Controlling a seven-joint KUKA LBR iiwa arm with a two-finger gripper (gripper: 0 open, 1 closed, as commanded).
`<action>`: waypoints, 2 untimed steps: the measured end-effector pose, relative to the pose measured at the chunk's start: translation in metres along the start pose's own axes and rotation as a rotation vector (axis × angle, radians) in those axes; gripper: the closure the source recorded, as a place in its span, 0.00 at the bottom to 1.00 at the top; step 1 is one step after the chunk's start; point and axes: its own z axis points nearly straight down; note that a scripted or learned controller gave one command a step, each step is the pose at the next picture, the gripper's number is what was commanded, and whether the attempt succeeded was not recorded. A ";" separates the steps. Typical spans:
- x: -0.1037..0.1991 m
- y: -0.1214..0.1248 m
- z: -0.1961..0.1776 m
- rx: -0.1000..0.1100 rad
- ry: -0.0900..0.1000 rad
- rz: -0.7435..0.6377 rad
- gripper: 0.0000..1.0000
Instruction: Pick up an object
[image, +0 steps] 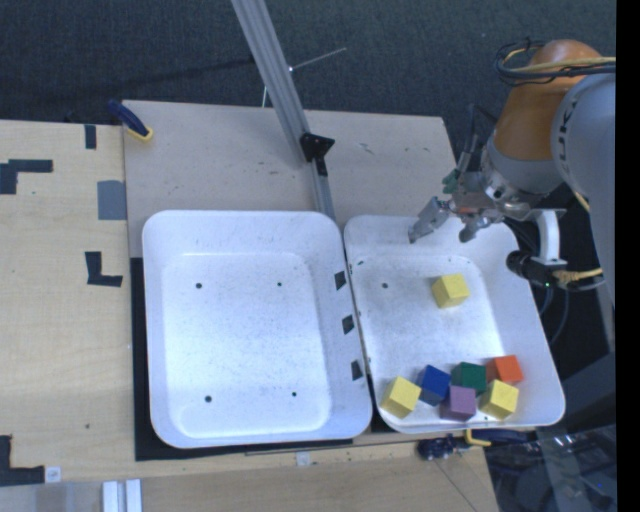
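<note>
My gripper (441, 230) hangs open over the far edge of the right bin (395, 300), its two fingers spread with nothing between them. A yellow cube (450, 290) lies alone in the right bin, a little below and to the right of the fingertips. Along the bin's near edge sits a cluster of cubes: yellow (402, 396), blue (434, 383), green (467, 376), purple (461, 401), orange (506, 369) and another yellow (500, 399).
The left bin (245, 325) stands beside the right one. A slanted metal bar (285, 95) runs from the top of the view down to the gap between the bins. The arm's cables and wrist (545, 120) fill the upper right.
</note>
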 end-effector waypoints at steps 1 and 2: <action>0.000 0.000 0.000 0.000 -0.001 0.000 0.00; 0.001 -0.003 0.065 0.006 -0.001 0.001 0.00</action>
